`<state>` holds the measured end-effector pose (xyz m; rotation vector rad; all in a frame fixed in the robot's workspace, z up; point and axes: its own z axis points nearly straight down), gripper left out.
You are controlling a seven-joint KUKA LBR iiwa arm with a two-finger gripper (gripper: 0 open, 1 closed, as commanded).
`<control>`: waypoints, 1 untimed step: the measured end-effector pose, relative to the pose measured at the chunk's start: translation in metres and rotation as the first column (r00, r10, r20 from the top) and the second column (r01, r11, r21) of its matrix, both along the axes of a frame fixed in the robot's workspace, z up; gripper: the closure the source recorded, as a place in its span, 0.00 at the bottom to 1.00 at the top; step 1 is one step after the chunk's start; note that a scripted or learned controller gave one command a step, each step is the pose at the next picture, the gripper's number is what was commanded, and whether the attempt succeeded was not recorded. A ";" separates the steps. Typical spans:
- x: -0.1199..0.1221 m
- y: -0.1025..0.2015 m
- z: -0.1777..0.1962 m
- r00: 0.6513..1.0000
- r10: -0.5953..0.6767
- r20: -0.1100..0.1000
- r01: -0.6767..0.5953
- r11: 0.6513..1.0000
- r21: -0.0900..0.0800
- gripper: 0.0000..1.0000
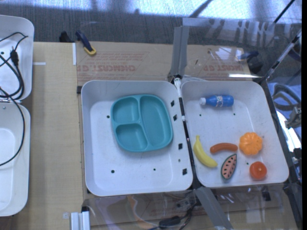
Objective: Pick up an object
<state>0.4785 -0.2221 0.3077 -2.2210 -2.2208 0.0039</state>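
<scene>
Worktop (pixel 53 128) carries two shallow white bins side by side. Left bin (pixel 96 166) holds a teal divided plate (pixel 142 122), lying flat near its centre. Right bin (pixel 249 116) holds six small objects — blue bottle (pixel 217 101) on its side toward the far wall; banana (pixel 203 153), sausage (pixel 223 147) and watermelon slice (pixel 229 166) clustered near the front; orange pumpkin (pixel 251 143) just right of the sausage, tomato (pixel 258 170) near the front right corner. End effector state — cannot tell.
</scene>
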 end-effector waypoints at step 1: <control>0.000 0.000 -0.025 1.000 0.000 0.000 0.000 1.000 0.000 1.00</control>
